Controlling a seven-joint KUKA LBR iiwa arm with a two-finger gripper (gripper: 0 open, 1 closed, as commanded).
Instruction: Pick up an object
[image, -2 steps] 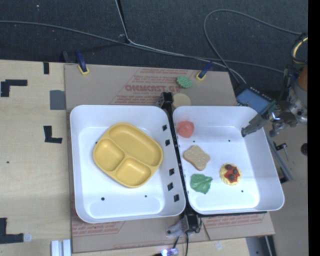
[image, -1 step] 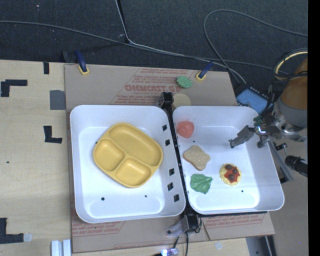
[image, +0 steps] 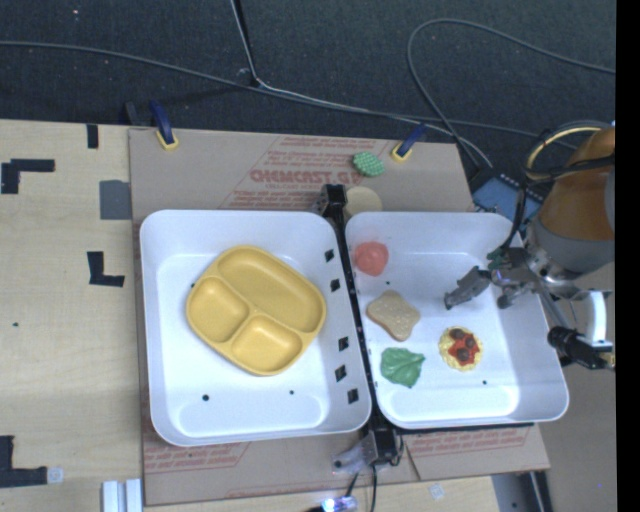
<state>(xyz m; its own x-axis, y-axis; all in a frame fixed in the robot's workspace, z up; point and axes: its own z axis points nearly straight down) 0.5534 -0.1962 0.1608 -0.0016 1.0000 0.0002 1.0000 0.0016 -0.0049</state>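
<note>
**Claw over the right bin**

A pink round toy (image: 371, 257), tan bread-shaped slice (image: 393, 316), green leaf piece (image: 402, 366) and small pizza-like disc (image: 461, 348) lie in the right white bin (image: 540, 400). The claw (image: 478, 288) hovers above them, fingers spread, holding nothing. A yellow divided plastic tray (image: 256, 308) sits in the left white bin (image: 165, 400).

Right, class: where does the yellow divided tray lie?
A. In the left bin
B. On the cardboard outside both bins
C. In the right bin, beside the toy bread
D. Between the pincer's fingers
A: the yellow divided tray lies flat inside the left bin, while the toy bread sits in the right bin.
</note>
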